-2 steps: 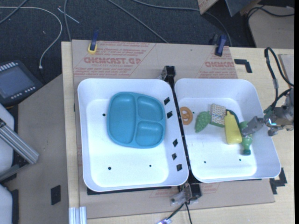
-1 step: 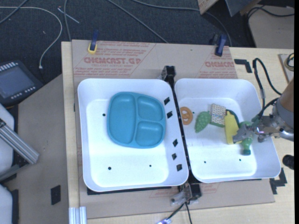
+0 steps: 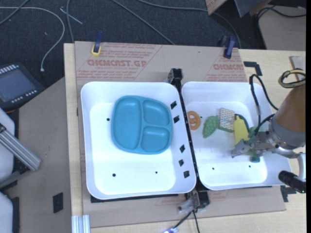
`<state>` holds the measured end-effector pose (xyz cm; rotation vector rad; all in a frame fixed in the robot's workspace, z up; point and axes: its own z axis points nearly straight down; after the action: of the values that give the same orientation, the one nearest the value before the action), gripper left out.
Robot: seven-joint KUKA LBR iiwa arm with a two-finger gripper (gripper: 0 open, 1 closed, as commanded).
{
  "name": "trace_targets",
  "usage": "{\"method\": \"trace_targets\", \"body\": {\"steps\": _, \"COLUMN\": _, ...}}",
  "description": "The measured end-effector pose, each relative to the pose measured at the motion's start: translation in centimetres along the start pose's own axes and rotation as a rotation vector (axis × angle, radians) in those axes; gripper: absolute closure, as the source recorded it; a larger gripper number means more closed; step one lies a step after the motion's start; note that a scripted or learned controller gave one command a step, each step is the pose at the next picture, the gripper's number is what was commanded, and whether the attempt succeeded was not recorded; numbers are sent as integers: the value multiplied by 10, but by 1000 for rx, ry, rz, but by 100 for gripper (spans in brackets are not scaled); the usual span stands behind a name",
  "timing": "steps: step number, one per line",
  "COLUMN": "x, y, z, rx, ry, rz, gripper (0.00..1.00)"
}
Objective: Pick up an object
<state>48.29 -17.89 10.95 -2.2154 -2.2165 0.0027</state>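
The gripper (image 3: 245,149), its grip unclear from here, sits just below the yellow object (image 3: 239,129), near the green leaf (image 3: 210,126) and orange ring (image 3: 194,120).

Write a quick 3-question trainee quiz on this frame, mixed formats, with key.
1. True or false: the blue plate lies in the right bin.
2. Multiple choice: which item lies nearest the divider between the bins? A) pretzel B) banana C) green leaf
3. Fill in: the end effector is over the ____ bin.

Key: 1. False, it lies in the left bin. 2. A. 3. right.
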Motion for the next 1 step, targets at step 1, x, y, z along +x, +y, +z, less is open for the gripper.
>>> {"method": "trace_targets", "body": {"steps": 1, "x": -1, "y": 2, "z": -14, "rx": -7, "ry": -3, "rz": 0, "gripper": 100}}
